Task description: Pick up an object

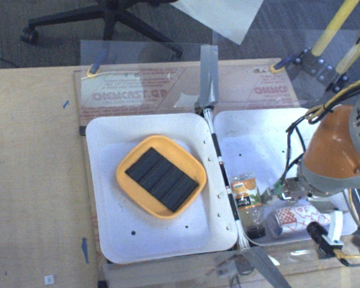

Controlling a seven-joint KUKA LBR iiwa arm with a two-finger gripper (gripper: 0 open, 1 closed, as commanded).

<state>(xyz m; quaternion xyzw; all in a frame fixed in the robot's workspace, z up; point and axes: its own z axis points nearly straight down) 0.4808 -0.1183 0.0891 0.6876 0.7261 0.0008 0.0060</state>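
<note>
In the right bin (pixel 252 139) a clear bottle with an orange and black label (pixel 246 194) lies along the left wall. A red-and-white patterned can (pixel 293 217) lies on its side near the front edge. My gripper (pixel 279 193) is low over the bin's near part, just right of the bottle and above the can. The grey wrist and orange band (pixel 332 152) cover most of it. Nothing shows held in it.
The left bin (pixel 107 145) holds a yellow square dish with a black ribbed pad (pixel 161 179) in it. A ridge with white pegs (pixel 221 174) divides the two bins. Yellow cables and a yellow-handled tool (pixel 337 21) are at the far right.
</note>
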